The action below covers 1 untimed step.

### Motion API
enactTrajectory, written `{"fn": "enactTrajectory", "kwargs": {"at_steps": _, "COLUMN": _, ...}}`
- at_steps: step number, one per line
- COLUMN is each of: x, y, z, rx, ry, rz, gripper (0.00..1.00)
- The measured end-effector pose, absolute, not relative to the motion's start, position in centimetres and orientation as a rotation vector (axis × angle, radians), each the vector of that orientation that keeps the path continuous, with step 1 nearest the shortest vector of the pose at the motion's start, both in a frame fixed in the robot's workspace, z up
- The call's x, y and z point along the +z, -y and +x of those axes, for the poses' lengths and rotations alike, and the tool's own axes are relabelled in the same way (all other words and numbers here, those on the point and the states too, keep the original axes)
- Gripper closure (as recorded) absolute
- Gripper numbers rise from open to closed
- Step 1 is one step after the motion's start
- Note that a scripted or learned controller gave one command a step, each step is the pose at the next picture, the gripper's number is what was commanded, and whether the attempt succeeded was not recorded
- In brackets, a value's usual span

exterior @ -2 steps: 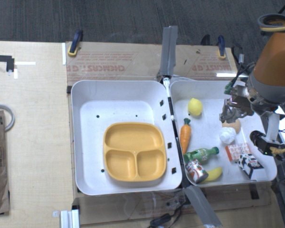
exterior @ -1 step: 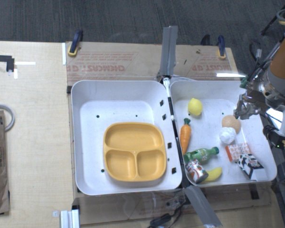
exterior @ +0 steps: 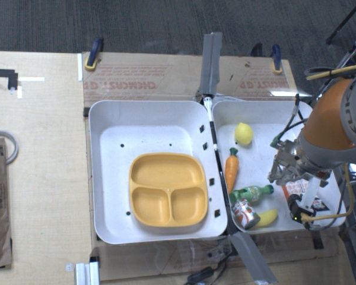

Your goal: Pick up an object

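Note:
The right bin (exterior: 258, 114) holds several objects. A yellow lemon (exterior: 243, 133) lies near the back and an orange carrot (exterior: 231, 168) rests along the left wall. A green bottle (exterior: 253, 193) lies on its side in front of the carrot. A red and white can (exterior: 243, 213) and a small banana (exterior: 267, 217) sit at the front edge. My gripper (exterior: 283, 170) hangs low over the bin's right side, just right of the bottle's cap. A red and white packet (exterior: 296, 189) is partly hidden under it.
The left bin (exterior: 107, 159) holds a yellow three-compartment plate (exterior: 168, 189). A grey divider post (exterior: 211, 64) stands behind the bins' shared wall. My arm's orange band (exterior: 332, 120) and loose cables (exterior: 320, 209) overhang the right bin's right wall.

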<state>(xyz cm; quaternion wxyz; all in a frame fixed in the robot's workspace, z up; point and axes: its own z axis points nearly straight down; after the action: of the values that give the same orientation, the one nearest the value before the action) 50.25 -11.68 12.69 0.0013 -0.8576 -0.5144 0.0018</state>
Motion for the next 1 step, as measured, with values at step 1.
{"fn": "enactTrajectory", "kwargs": {"at_steps": 1, "x": 12.7, "y": 11.69, "z": 50.26, "rx": 0.006, "ry": 1.614, "rz": -2.692, "gripper": 0.0}}
